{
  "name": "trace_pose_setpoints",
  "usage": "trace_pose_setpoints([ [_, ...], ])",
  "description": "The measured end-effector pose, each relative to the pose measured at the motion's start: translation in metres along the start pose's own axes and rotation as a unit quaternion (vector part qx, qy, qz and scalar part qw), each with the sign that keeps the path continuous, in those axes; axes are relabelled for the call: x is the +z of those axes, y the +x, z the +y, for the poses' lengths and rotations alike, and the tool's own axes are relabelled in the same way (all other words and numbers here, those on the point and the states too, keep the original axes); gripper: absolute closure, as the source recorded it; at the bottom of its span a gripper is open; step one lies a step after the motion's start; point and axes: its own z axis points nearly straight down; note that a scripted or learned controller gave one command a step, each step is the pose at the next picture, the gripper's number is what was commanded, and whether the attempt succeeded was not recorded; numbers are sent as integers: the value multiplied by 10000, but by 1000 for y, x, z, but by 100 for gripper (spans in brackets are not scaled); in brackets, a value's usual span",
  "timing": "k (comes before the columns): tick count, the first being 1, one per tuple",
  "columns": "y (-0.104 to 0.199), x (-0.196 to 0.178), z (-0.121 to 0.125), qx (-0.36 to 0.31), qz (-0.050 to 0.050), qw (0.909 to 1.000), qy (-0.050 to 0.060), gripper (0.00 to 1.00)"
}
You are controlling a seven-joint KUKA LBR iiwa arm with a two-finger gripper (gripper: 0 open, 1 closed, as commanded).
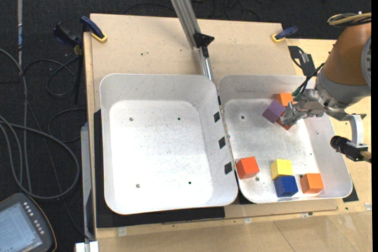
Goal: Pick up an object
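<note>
My gripper [293,114] reaches down into the right bin [331,153] near its far side, at the end of the grey arm with the orange band [349,56]. A purple block [273,110] lies right against its left side. An orange block [286,98] sits just behind the purple one, touching the gripper's top edge. A small reddish piece [286,124] shows under the gripper tip; what it is I cannot make out. The gripper body hides the tips.
Along the right bin's near edge lie an orange cube [247,166], a yellow cube [282,167], a blue cube [286,186] and another orange cube [311,183]. The left bin [118,91] adjoins. A metal pole [180,0] slants over the bench's back.
</note>
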Motion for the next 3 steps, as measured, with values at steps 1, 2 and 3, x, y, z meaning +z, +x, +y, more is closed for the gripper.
trace_pose_setpoints([
  [1, 8, -59, 6, -21, -8, 10000, -31, 100],
  [2, 8, -76, 7, -16, -2, 10000, -11, 100],
  [3, 53, -72, 9, -37, 11, 10000, 10, 100],
])
